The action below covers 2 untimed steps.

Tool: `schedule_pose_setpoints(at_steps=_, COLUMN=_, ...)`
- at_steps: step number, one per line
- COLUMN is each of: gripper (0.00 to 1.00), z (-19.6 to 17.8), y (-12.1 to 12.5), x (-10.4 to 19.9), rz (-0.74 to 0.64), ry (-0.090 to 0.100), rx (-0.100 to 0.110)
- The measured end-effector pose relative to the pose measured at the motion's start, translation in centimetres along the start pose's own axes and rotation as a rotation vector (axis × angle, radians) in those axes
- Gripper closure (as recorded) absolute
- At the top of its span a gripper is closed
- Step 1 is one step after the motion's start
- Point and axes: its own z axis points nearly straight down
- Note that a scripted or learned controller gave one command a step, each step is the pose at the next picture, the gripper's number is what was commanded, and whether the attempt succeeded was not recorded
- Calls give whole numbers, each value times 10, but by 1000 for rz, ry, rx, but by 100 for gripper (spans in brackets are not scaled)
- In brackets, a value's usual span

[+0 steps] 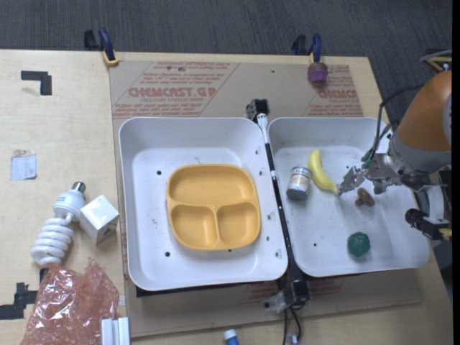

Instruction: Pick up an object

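Looking into the right bin (402, 257), I see my pincer (352, 181) just beside the banana (320, 171), its state unclear; small can (299, 182), brown lump (365, 198), green ball (359, 244) lie around.

Single fixed camera above the desk (65, 149), looking down at a slant, medium distance. Both white bins in full: left bin (144, 192) at frame centre, right bin (402, 254) centre-right. Arm (424, 121) enters at right edge. Dark carpet (215, 9) along the top.
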Motion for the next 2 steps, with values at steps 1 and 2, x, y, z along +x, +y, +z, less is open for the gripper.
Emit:
schedule_pose_setpoints(at_steps=1, gripper=0, z=12, y=-34, x=65, rz=0, ry=0, rx=0)
schedule_pose_setpoints(at_steps=2, gripper=100, z=2, y=-33, x=64, rz=2, ry=-1, rx=-2)
